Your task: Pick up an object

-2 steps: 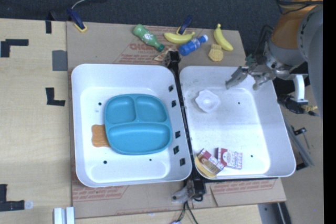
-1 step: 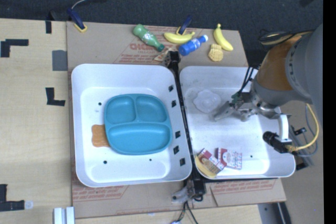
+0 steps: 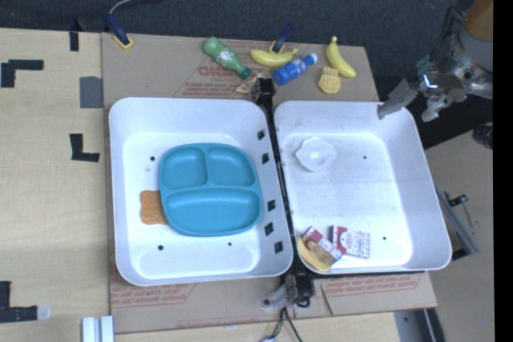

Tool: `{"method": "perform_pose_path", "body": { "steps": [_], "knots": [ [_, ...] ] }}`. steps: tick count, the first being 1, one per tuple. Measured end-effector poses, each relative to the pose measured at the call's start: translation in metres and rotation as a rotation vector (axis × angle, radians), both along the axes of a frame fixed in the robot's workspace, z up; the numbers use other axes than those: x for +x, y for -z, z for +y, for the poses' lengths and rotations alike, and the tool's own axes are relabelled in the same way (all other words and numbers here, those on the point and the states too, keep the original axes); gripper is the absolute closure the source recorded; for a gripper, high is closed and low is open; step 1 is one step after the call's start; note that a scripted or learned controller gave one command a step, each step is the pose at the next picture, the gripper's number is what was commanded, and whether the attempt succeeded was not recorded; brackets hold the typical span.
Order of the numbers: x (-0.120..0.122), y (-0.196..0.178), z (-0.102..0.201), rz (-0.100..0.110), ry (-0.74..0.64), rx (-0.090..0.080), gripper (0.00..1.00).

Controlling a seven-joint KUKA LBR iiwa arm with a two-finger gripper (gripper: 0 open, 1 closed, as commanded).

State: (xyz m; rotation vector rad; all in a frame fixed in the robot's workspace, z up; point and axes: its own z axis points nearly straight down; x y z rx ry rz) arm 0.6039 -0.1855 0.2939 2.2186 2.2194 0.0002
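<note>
My gripper point(image 3: 410, 110) hangs above the far right corner of the right bin point(image 3: 401, 172), its two fingers spread open with nothing between them. In that bin a pale, translucent cup-like thing point(image 3: 314, 154) lies near the far left. A red-and-white packet point(image 3: 350, 241) and a yellow-brown item point(image 3: 318, 253) lie at the near edge. The left bin point(image 3: 132, 140) holds a blue divided plate point(image 3: 211, 188). An orange piece point(image 3: 150, 207) pokes out from under the plate's left side.
Beyond the bins, on the cardboard, lie a green bottle point(image 3: 226, 57), a banana point(image 3: 272, 57), a blue bottle point(image 3: 293, 70), a second banana point(image 3: 341, 58) and a small yellow piece point(image 3: 329, 80). A black divider point(image 3: 272, 172) runs between the bins.
</note>
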Motion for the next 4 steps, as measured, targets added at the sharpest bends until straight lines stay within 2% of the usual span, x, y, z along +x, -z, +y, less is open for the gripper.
{"method": "perform_pose_path", "body": {
  "steps": [1,2,3,4],
  "knots": [
    [0.058,0.037,-0.039,0.004,0.000,0.000,0.00],
    [0.051,0.199,-0.038,0.003,-0.002,0.001,0.00],
    [-0.023,0.207,-0.032,-0.001,0.000,0.000,0.00],
    [0.066,0.207,-0.022,-0.003,-0.002,0.001,0.00]
  ]
}}
